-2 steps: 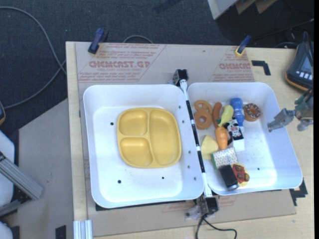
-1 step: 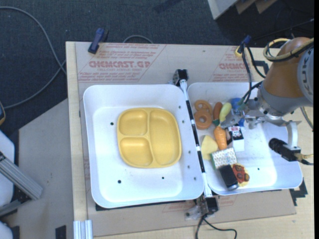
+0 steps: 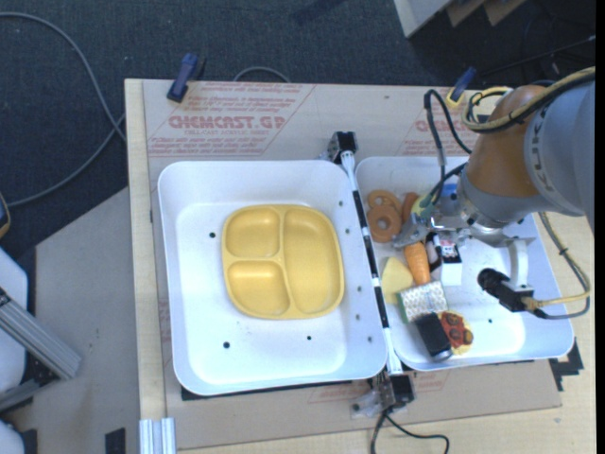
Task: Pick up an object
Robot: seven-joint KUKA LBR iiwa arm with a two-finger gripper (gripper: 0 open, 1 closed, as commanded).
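Dark grey carpet [image 3: 76, 112] covers the floor around the counter [image 3: 236, 121], whose pale brown top bears red print. A thin cable [image 3: 57, 36] loops over the carpet at the left, and a blue clamp [image 3: 182, 76] grips the counter's far edge.

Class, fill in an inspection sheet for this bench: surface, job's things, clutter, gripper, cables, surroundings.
Surface: bench bearing left bin and right bin.
Job's things: carrot, donut, cheese wedge, black block in right bin.
Clutter: yellow divided plate in left bin.
Gripper: gripper low over right bin, beside carrot.
Cables: black cable along arm.
Surroundings: dark carpet.
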